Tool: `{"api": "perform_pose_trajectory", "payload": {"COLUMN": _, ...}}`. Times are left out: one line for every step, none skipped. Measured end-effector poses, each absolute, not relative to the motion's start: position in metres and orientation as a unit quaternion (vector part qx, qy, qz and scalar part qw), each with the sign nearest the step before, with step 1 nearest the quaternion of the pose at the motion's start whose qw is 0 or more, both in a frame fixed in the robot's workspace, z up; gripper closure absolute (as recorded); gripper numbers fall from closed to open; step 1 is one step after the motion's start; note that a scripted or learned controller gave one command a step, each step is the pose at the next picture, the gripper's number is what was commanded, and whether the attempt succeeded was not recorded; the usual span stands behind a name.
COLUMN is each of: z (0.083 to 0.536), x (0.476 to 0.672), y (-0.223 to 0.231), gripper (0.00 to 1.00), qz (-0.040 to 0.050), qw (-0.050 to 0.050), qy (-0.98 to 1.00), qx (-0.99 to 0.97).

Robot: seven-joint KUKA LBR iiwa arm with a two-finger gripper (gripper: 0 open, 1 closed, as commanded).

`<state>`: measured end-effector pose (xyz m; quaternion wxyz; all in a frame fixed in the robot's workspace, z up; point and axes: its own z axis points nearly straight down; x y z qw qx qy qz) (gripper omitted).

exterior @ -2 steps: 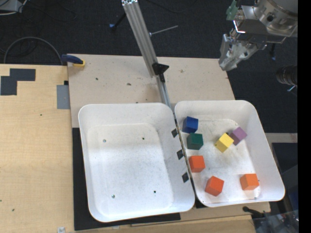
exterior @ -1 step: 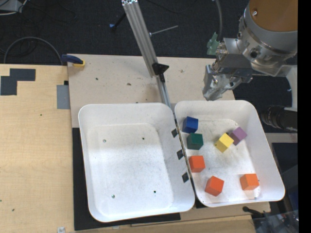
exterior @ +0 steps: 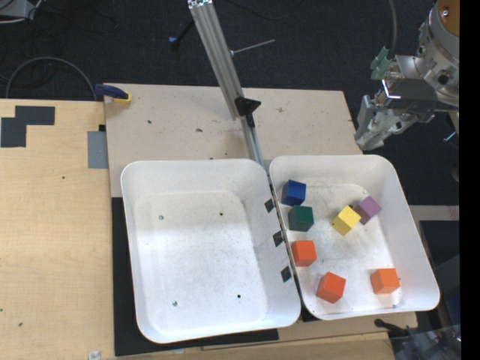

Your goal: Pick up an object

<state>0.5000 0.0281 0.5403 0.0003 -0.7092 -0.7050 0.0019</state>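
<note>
I had the claw (exterior: 373, 132) parked up high, off the right bin's (exterior: 409, 193) far right corner, outside its rim, and nothing hung from it. From that slant I could not tell how it was set, so I left that alone.

Below it, seven cubes lay in the right bin. Nearest the claw were the purple cube (exterior: 369, 208) and yellow cube (exterior: 347, 220), touching each other, toward the bin's far right part. Along the left wall ran the blue cube (exterior: 294, 192) at the far end, the green cube (exterior: 301, 217) just beside it, then one orange cube (exterior: 304, 252) nearer the middle of that wall. At the near edge sat a red-orange cube (exterior: 331, 286) and another orange cube (exterior: 385, 280), well apart from each other, the latter close to the near right corner.

The left bin (exterior: 150, 175) sat alongside, rims touching.

My read: these cubes looked small, light and stiff, flat-sided, nothing fragile, though smooth faces might slip if pinched off-centre. I judged the red-orange one the best pick, since it stood free on all sides; take it across two opposite flat faces, squared up. The purple and yellow pair would likely crowd a finger, and those by the left wall left little room.
</note>
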Motion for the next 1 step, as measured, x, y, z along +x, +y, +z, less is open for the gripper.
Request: {"api": "perform_pose_trajectory", "payload": {"z": 0.4670, "x": 0.5177, "y": -0.0818, "gripper": 1.00, "qz": 0.0036, "qw": 0.002, "qy": -0.704, "qx": -0.710}}
